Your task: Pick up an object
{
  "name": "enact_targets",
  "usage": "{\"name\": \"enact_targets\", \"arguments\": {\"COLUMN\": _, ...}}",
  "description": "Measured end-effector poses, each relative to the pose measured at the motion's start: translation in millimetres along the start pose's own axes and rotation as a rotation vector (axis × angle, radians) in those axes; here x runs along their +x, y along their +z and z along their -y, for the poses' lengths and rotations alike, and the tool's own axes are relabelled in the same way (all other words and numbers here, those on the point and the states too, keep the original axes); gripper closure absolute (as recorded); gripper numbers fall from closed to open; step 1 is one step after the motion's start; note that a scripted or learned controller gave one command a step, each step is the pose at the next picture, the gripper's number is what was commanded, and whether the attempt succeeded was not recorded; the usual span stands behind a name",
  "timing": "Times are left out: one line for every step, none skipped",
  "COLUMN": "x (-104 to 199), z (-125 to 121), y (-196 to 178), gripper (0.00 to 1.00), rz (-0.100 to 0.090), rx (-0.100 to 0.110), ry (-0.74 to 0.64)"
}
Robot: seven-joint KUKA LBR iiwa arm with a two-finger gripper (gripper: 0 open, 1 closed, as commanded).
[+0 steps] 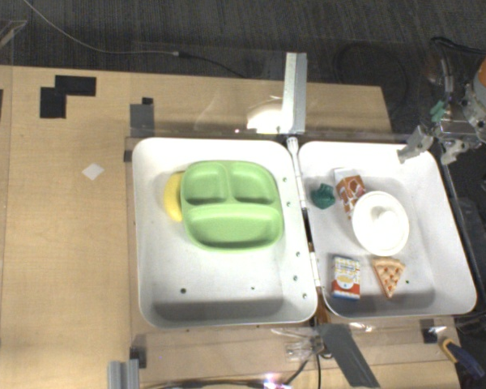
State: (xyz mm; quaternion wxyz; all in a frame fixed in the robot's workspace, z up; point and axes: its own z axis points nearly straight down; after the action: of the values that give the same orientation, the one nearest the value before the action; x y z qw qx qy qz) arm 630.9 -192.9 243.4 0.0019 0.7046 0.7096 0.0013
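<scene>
The right bin (pixel 449 217) holds a small teal object (pixel 321 194), a red and white packet (pixel 350 190), a white round bowl (pixel 381 222), a small carton (pixel 346 277) and a toy pizza slice (pixel 388 275). In the left bin (pixel 158 282), a green divided plate (pixel 230 203) lies partly over a yellow object (pixel 172 197). My gripper (pixel 432 134) sits at the far right corner of the right bin, apart from all the objects and well to the upper right of the bowl. Nothing shows in it.
A metal post (pixel 295 96) stands behind the gap between the bins. The wooden bench (pixel 57 241) stretches out to the left. Cables and dark floor lie beyond the bench's far edge.
</scene>
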Motion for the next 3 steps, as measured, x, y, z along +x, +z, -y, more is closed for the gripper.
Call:
{"name": "enact_targets", "arguments": {"x": 23.3, "z": -26.8, "y": 128.2, "gripper": 0.0, "rz": 0.006, "rx": -0.029, "ry": -0.071}}
{"name": "enact_targets", "arguments": {"x": 80.6, "z": -40.7, "y": 119.4, "gripper": 0.0, "rz": 0.0, "rx": -0.005, "ry": -0.18}}
{"name": "enact_targets", "arguments": {"x": 100.8, "z": -4.4, "y": 156.4, "gripper": 0.0, "rz": 0.0, "rx": -0.002, "ry": -0.147}}
